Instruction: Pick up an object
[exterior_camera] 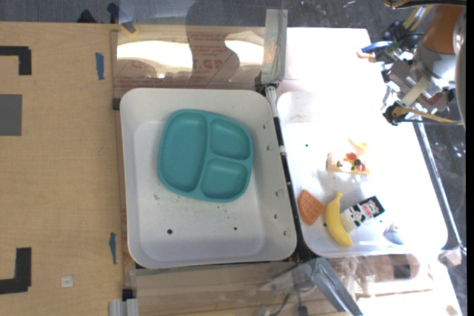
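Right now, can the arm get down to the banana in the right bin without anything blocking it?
Probably yes. The banana lies uncovered near the bin's front, with open space above it. The waffle piece and the small carton crowd its sides, so the fingers might catch them.

Two shallow white bins sat side by side: the left bin (141, 233) held one teal divided plate (205, 155) with three compartments. The right bin (415, 181) held five small things: one banana (338, 220), one orange waffle-patterned piece (311, 206), one black-and-white carton (363, 212), one slice-shaped toy with red and yellow bits (348, 162), and one small pale blue piece (394, 236).
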Available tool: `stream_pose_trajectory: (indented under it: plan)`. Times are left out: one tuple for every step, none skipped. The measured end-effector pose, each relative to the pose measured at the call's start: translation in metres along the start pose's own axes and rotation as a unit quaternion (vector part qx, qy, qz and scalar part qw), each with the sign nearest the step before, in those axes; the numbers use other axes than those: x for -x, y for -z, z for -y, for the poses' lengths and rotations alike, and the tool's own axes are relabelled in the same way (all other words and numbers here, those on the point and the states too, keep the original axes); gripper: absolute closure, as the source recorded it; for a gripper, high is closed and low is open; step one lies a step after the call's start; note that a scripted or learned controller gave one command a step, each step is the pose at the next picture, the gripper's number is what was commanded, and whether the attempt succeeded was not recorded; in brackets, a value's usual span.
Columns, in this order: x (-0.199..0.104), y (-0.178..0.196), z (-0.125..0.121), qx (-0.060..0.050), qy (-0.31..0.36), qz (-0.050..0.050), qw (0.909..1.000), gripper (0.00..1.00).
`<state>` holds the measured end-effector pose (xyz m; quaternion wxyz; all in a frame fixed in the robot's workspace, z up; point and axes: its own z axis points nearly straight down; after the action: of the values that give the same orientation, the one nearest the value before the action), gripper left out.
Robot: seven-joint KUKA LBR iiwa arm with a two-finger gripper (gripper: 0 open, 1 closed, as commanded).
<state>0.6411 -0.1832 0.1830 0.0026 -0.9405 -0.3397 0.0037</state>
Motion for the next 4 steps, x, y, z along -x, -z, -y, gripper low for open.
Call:
stream_pose_trajectory:
  plan:
    - [0.012, -0.080, -0.019, 0.007, -0.072, -0.005, 0.9974, 1.00]
    - [0.021, -0.001, -0.034, 0.007, -0.042, -0.006, 0.9991, 1.00]
    - [0.021, -0.007, -0.032, 0.003, -0.041, -0.002, 0.9991, 0.00]
    - [-0.005, -0.095, -0.012, 0.004, 0.147, -0.003, 0.9891, 0.00]
